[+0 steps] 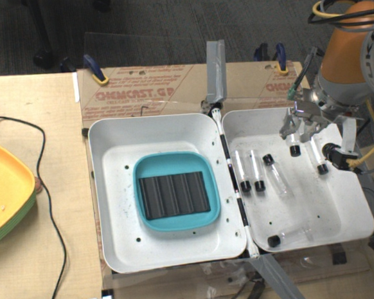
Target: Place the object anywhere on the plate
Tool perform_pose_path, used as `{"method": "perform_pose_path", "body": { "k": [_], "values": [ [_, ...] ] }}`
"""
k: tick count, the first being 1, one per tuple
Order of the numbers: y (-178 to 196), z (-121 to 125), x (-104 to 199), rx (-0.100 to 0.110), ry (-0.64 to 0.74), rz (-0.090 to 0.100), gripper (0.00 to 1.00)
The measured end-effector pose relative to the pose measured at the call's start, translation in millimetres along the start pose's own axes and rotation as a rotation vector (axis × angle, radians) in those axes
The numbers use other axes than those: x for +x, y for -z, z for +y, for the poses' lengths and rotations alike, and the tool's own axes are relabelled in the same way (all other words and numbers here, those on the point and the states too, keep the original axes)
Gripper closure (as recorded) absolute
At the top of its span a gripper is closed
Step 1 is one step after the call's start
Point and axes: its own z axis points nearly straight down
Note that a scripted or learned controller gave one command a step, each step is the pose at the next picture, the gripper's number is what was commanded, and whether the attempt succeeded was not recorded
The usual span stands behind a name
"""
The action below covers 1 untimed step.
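Two white bins are seen side by side on the bench. In the left bin (112, 184) a teal plate (175, 191) with a dark ribbed centre is set near the middle. In the right bin (346, 210) several clear tubes with black caps are scattered: two tubes (248, 170) are laid parallel just beside the divider, caps toward the near side; a third (274, 172) is laid at a slant next to them, cap at its far end; a fourth (317, 158) is found toward the right wall, close under the gripper; a fifth (290, 237) is laid near the front edge, cap to the left. The gripper (303, 129) is held over the far part of the right bin, well apart from the plate, with the grey arm and its orange band (350, 46) seen above it at the upper right. Whether the fingers are spread or closed cannot be told, and no tube can be made out between them. Yellow dishes (3, 192) and a black cable (50, 208) are seen on the wooden table to the left, and brown cardboard (144, 91), clamped at its corners, is laid behind the bins.
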Motion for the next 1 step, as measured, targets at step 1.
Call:
{"method": "perform_pose_path", "body": {
  "k": [1],
  "values": [
    [0.1, 0.1, 0.1, 0.0, 0.0, 0.0, 0.0]
  ]
}}
